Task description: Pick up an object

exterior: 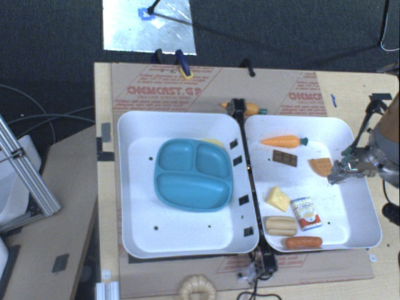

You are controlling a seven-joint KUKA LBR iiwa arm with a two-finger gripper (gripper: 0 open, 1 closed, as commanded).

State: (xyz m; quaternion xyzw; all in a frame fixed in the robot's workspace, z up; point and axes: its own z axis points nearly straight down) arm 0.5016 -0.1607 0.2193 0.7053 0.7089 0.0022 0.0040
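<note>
Tool [335, 172] sits at the far right edge of the right-hand bin [359, 227], low over the rim, and from my seat I cannot tell whether it is apart or together; its tip is a small grey blur. I see nothing between its tips, so I judge the pick not yet made: every object lies in a bin, and the lift is all to come.

Taking the right-hand bin as my landmark, the left-hand bin [140, 230] touches its left wall and bears a blue divided plate [192, 174], the biggest thing on the tabletop [206, 83]. Inside the landmark bin, a carrot [282, 141] lies along the back, with a dark brown bar [285, 159] just in front of it. An orange wedge [321, 165] lies near the bin's right side, just beside the tool, and I judge it the likeliest target, though I cannot say whether they touch. Toward the front lie a small printed carton [305, 213], a bread roll [280, 225], a red sausage [304, 242] against the front wall, and a yellow cheese wedge [278, 199] near the middle.
</note>
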